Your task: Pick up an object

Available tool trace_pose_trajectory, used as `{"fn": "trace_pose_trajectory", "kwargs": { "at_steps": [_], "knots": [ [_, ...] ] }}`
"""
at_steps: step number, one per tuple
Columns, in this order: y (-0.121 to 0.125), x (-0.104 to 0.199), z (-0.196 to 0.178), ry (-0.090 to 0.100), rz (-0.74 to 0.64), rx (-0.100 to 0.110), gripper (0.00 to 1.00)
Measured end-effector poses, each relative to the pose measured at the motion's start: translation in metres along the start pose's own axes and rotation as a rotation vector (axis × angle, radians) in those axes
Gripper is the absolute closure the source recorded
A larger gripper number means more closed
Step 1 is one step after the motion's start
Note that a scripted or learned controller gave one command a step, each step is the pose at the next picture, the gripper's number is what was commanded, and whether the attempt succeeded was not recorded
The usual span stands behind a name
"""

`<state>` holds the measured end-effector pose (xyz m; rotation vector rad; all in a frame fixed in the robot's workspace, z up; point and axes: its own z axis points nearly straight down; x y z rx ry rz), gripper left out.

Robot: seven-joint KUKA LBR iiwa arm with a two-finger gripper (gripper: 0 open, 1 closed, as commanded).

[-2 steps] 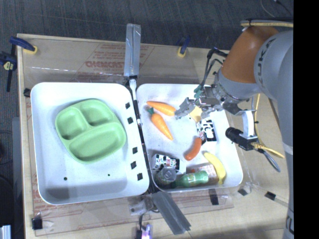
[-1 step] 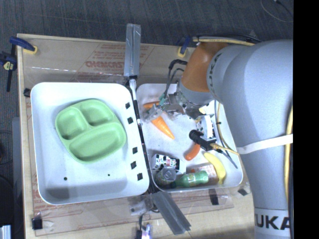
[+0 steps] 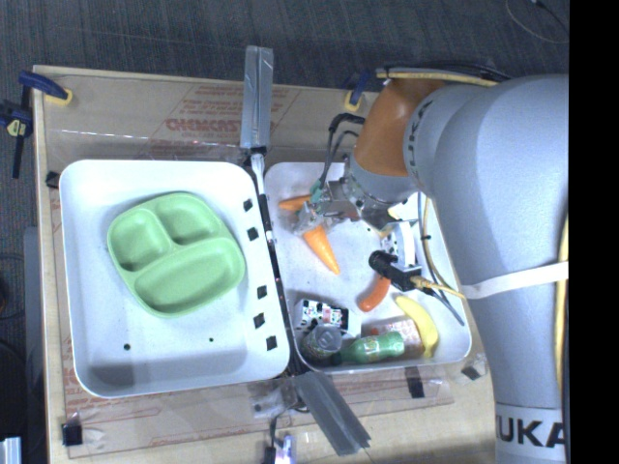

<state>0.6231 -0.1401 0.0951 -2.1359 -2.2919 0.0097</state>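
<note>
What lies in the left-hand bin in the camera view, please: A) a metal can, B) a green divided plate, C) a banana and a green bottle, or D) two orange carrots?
B: the green divided plate lies alone in the left bin, while the banana, green bottle, carrots and can all sit in the right bin.

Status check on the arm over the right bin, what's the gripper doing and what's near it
Gripper low in right bin, far end; finger state unclear. Orange carrot just beneath, not held. Banana, green bottle, can crowd near end.
</note>
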Motion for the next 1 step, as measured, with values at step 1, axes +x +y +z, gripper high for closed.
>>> {"fn": "trace_pose_trajectory", "kwargs": {
  "at_steps": [1],
  "knots": [
    [0.0214,0.0726,-0.1792,-0.001,0.102,-0.006,1.00]
  ]
}}
